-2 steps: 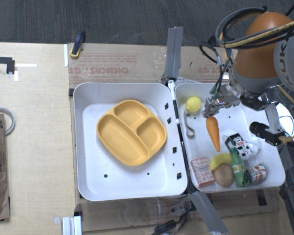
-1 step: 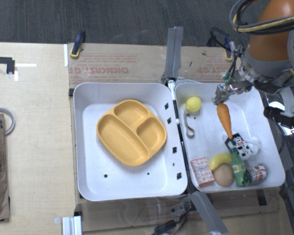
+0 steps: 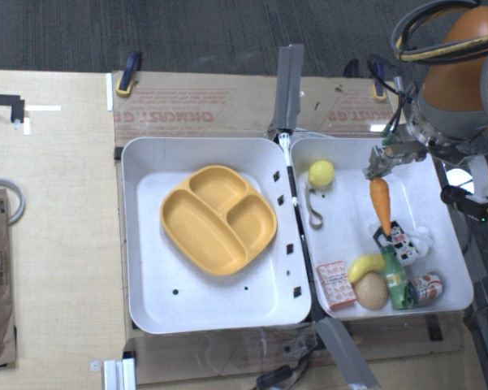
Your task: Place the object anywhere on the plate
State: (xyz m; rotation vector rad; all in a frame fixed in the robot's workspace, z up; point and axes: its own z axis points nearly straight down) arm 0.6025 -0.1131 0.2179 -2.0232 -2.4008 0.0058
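plate (image 3: 219, 218): yellow, three sections, bare, in the left bin (image 3: 146, 242).
carrot (image 3: 380, 204): upright in the right bin (image 3: 459, 242), top just under the gripper (image 3: 383, 162).
fingers: hidden by the wrist; cannot tell.
step: likely the pick, carrot not lifted.
next: confirm grip, raise, carry left over the divider (image 3: 292, 193) to the plate.
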